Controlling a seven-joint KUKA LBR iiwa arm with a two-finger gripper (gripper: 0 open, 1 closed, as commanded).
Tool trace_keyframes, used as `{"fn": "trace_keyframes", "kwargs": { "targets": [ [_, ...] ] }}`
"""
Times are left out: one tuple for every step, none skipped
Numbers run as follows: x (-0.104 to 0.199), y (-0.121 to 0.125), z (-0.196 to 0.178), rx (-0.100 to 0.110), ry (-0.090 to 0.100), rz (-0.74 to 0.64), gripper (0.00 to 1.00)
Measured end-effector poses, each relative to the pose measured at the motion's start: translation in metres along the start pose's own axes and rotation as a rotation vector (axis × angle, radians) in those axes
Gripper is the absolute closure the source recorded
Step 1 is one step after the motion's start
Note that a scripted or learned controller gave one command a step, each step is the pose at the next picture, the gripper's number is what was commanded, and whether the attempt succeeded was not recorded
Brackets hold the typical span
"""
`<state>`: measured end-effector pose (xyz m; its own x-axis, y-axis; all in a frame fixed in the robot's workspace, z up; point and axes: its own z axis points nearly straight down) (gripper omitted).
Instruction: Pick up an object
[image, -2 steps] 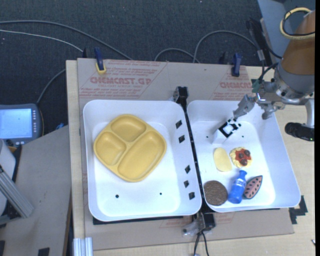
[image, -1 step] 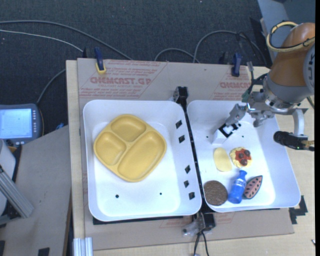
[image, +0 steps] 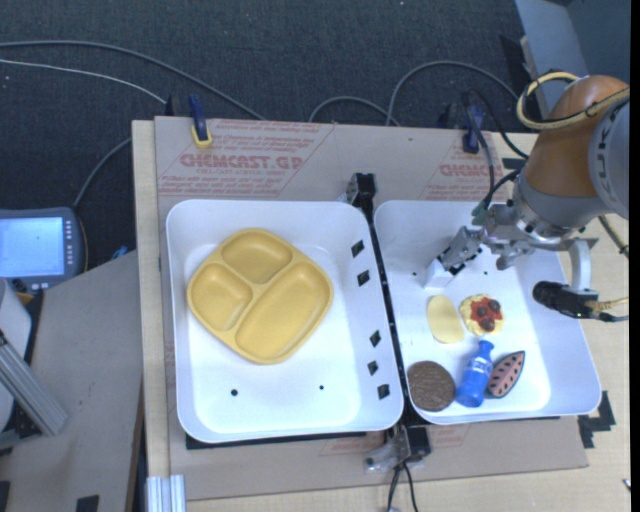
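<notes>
1. Objects for picking lie together in the right bin (image: 560, 400): a pale yellow oval piece (image: 444, 319), a small tart-like piece with red and dark toppings (image: 483, 313), a blue bottle (image: 476, 374), a brown round disc (image: 431, 384) and a dark reddish leaf-shaped piece (image: 506, 373).
2. We judge that none has been chosen yet, since all rest on the bin floor.
3. Our tool (image: 455, 255) hangs over the upper part of the right bin, above the yellow oval and apart from it, likely placed to come down on that cluster.
4. We cannot tell whether the tool is open or closed; it is small and seen at a slant, and we make out nothing gripped in it.
5. The left bin (image: 190, 300) holds a yellow divided plate (image: 260, 295), well apart from the arm.
6. The arm's upper part is cut off at the picture's right, and the small toppings are hard to identify.
</notes>
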<state>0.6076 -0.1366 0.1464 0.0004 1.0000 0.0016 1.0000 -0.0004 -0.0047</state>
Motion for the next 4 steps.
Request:
{"fn": "trace_keyframes", "kwargs": {
  "targets": [
    [-0.001,0.006,0.038,-0.023,-0.004,-0.002,0.0],
    [0.0,0.007,0.027,-0.023,-0.002,0.0,1.0],
    [-0.006,0.008,-0.037,-0.012,-0.004,-0.001,1.0],
    [-0.006,0.009,-0.091,-0.01,-0.003,-0.002,1.0]
  ]
}}
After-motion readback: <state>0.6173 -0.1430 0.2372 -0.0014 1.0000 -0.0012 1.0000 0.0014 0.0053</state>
